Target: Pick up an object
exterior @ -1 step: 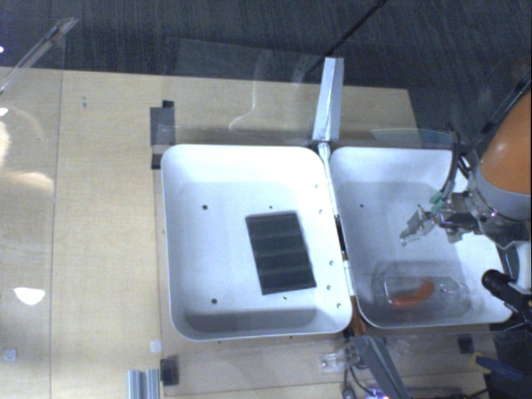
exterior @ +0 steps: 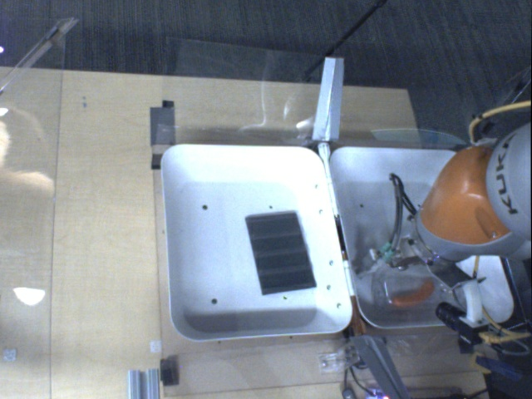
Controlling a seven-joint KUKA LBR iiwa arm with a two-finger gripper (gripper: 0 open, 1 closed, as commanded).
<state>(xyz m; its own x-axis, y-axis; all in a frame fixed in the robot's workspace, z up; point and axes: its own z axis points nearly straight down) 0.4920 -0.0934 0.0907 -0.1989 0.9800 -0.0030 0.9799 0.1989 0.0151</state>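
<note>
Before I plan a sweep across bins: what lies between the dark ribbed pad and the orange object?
In the camera view, the bins' adjoining rims separate the dark ribbed pad from the orange object.

The bins (exterior: 179, 223) appeared smooth, matt white plastic. The bench (exterior: 100, 223) showed pale wood grain. The ribbed dark pad (exterior: 280, 253) looked matt.

Left bin (exterior: 187, 223) mostly open around one flat dark ribbed pad (exterior: 281, 253) at its centre; the arm (exterior: 470, 202) crowds the right bin (exterior: 366, 189)
</note>
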